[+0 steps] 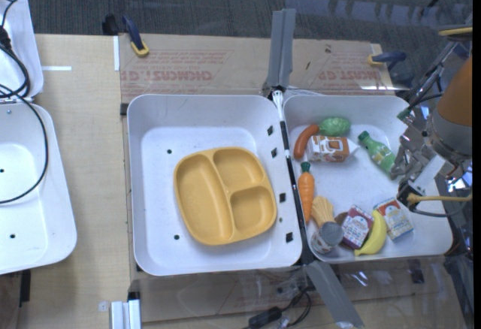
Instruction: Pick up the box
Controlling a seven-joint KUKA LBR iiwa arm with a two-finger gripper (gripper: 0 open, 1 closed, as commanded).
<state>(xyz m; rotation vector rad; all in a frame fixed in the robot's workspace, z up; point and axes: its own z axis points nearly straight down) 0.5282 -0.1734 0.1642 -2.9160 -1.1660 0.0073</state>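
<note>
White plastic is what we meet first: two shallow bins side by side on the worktop (83, 49), the left bin (143, 170) and the right bin (353, 102) sharing a middle wall. The largest thing in the left bin is a yellow divided plate (224, 194), lying near its centre.

The arm (455, 113) comes in over the right bin's right edge, and its gripper (409, 170) hangs just inside that edge. We cannot tell whether it is released or clenched, since its tip is lost among cables and fittings; nothing shows between its parts.

In the right bin, the box (328, 148), white and orange with a small picture on its face, lies on its side toward the far left corner, touching a red sausage (304, 139) and just below a green leafy piece (334, 125). A green bottle (376, 152) lies between the box and the gripper. A carrot (305, 190) lies along the middle wall. Near the front edge sit a banana (373, 234), a dark red carton (357, 227), a small white carton (395, 218) and a tin (325, 237).

We judge the task hardly begun: the box rests on the bin floor, well apart from the gripper. The approach, grasp and lift are all left.

Writing on the cardboard (195, 68) beyond the bins appears reversed and we cannot read it surely; the box's label is too small.
</note>
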